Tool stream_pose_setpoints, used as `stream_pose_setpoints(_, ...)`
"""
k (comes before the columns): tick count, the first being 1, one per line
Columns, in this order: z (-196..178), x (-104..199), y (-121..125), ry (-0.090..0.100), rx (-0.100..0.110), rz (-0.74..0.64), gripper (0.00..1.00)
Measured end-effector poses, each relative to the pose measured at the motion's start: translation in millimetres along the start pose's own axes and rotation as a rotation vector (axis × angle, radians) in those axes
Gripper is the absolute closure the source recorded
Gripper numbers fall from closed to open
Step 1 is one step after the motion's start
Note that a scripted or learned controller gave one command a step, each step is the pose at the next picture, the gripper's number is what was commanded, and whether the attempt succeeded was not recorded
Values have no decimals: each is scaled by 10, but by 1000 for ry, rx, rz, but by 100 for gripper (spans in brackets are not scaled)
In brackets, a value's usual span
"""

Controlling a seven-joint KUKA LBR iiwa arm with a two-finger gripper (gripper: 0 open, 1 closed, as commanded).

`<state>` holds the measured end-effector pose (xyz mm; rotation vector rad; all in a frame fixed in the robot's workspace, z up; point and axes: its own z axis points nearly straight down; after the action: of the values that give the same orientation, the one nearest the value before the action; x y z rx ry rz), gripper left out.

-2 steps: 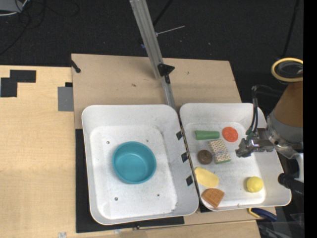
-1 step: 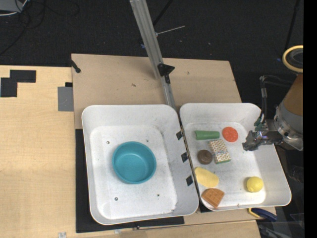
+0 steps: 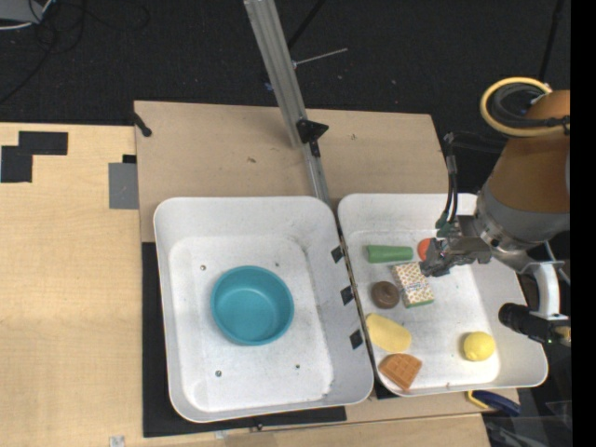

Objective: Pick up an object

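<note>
Gripper (image 3: 438,261): mine, low over the right bin (image 3: 521,371), reaching in from the right on a grey arm (image 3: 521,203) with an orange band. Finger state: cannot tell from this angle. Nothing visibly held between them.

Items, listed left to right, placed relative to my gripper:

1. Teal bowl (image 3: 252,304): far to my left, upright in the left bin (image 3: 186,240), well apart from everything else.
2. Aluminium rail (image 3: 284,73): up and to my left, running at a slant across the wooden bench (image 3: 214,152) toward the gap between the bins.
3. Brown round object (image 3: 386,293): left of and below me, near.
4. Green bar (image 3: 388,253): just to my left, lying flat at about my level.
5. Yellow lemon-like piece (image 3: 387,331): below and to my left, near the bin's left wall.
6. Waffle-patterned orange piece (image 3: 401,371): further below, just under the yellow piece, at the bin's front edge.
7. Patterned small box (image 3: 413,284): directly below me, just beside my tip; contact unclear.
8. Red-orange object (image 3: 425,248): right against my tip, partly hidden by it.
9. Yellow ball (image 3: 479,345): below and to my right, apart from the others.
</note>
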<state>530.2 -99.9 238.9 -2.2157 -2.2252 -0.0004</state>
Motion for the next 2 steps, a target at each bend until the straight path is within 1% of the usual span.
stream_pose_setpoints(1,101,461,125,0,1,1,100)
stream_pose_setpoints(2,3,926,348,-1,-1,1,100)
